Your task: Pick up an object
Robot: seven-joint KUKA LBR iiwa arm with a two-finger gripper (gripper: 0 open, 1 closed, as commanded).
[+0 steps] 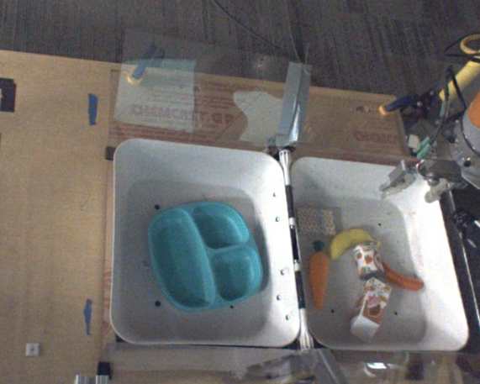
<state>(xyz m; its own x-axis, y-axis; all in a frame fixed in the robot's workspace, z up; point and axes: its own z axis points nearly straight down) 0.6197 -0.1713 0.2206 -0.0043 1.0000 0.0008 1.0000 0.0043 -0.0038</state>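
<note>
Gripper fingers apart, nothing between, above right bin far rim. Banana lies below-left; descend straight, straddle curve, avoid small carton touching it.

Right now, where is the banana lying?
The banana lies in the right bin, near its middle toward the left wall, just above the carrot and beside a small printed carton.

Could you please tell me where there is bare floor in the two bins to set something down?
Left bin: bare strips all around the teal divided plate, widest along the far wall. Right bin: free at the far right corner, below the pincer; crowded around the banana, carrot and cartons.
</note>
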